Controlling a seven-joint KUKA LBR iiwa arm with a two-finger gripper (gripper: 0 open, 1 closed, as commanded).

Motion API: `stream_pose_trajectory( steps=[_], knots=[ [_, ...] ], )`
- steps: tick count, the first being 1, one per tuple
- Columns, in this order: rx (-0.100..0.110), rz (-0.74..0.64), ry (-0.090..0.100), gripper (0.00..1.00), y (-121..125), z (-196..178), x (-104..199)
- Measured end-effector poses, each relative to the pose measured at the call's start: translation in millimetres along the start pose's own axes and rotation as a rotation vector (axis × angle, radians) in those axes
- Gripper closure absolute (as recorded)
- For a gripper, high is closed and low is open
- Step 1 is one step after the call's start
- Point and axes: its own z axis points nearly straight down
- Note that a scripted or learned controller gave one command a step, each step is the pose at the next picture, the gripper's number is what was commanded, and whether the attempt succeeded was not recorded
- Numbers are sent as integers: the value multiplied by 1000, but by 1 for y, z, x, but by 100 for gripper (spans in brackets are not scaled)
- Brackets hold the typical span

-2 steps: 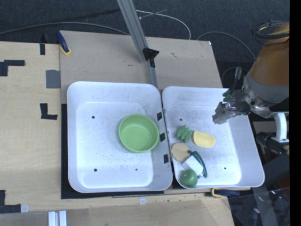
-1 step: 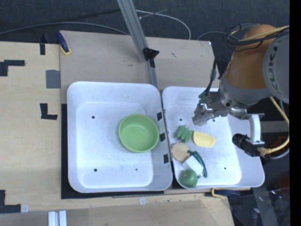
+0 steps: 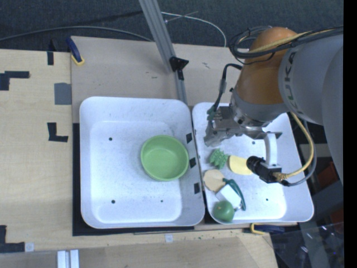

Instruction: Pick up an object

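The right bin (image 3: 290, 205) holds a small cluster of toys: a green leafy piece joined to a yellow body (image 3: 230, 162), a tan round piece (image 3: 213, 179), a white block with a dark green strap (image 3: 231, 193), and a green ball (image 3: 224, 210). My gripper (image 3: 216, 134) hangs over the bin's left part, just above the green leafy piece. Nothing shows between its fingers. The grey arm with its orange band (image 3: 266, 66) covers the back of this bin.
A green bowl (image 3: 164, 157) sits in the left bin (image 3: 100, 149), right of its middle. A grey metal pole (image 3: 162, 35) slants up from the bins' back edge. A black connector and yellow cable (image 3: 268, 171) hang by the wrist over the right bin.
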Motion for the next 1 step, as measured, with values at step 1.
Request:
stream_pose_trajectory(
  steps=[1],
  knots=[
    [0,0,0,100,9,14,51]
  ],
)
